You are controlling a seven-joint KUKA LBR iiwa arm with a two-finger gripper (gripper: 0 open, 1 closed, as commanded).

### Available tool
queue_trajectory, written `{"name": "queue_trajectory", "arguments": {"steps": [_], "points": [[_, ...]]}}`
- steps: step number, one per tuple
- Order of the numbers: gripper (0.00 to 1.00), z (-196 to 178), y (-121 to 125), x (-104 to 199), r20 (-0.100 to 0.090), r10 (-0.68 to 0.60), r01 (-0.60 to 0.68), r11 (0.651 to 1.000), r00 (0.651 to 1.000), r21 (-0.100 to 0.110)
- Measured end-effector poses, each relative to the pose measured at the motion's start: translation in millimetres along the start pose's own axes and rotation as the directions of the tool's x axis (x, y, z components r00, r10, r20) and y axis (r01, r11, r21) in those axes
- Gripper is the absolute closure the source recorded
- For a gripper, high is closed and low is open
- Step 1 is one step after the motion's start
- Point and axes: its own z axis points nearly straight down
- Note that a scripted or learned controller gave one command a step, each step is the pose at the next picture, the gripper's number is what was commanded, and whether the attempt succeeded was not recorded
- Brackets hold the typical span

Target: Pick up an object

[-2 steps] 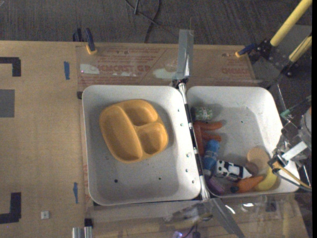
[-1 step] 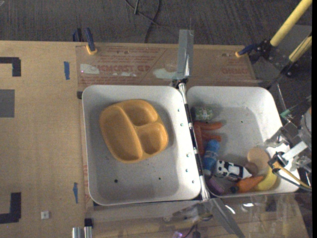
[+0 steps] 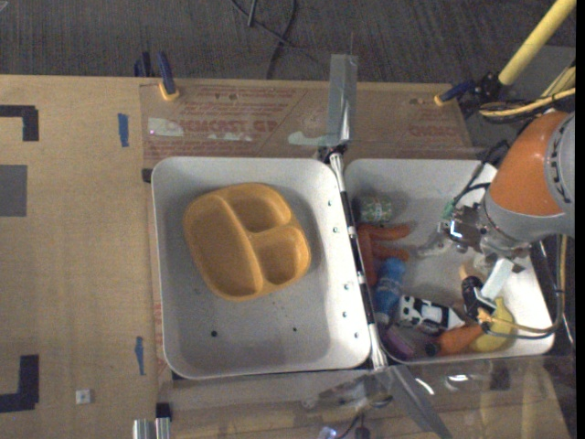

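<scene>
The right bin (image 3: pixel 416 186) holds a pile of small things along its left and front sides. Among them are a greenish round item (image 3: pixel 375 210), an orange carrot-like piece (image 3: pixel 385 233), a blue item (image 3: pixel 391 276), a black-and-white toy (image 3: pixel 426 314), a purple piece (image 3: pixel 403 342), an orange piece (image 3: pixel 459 337) and a yellow banana-like piece (image 3: pixel 494 334). My gripper (image 3: pixel 457 231) hangs over the right half of this bin, to the right of the carrot-like piece and above the toy. Nothing visible is held in it.
A yellow-orange divided plate (image 3: pixel 247 239) lies in the left bin (image 3: pixel 174 318). A metal divider (image 3: pixel 343 108) stands at the back between the bins. The bench to the left is bare cardboard with blue tape marks.
</scene>
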Motion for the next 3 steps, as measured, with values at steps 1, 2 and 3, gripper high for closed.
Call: {"name": "queue_trajectory", "arguments": {"steps": [1,2,3], "points": [[0.0,-133.5,53.8,-15.1,0.003,0.397,-0.397,0.918,0.918,0.004],[0.0,-242.5,-54.5,-59.3,0.004,0.528,-0.528,0.85,0.85,0.005],[0.0,-345.2,-20.6,-77.0,0.003,0.496,-0.496,0.868,0.868,0.004]]}}
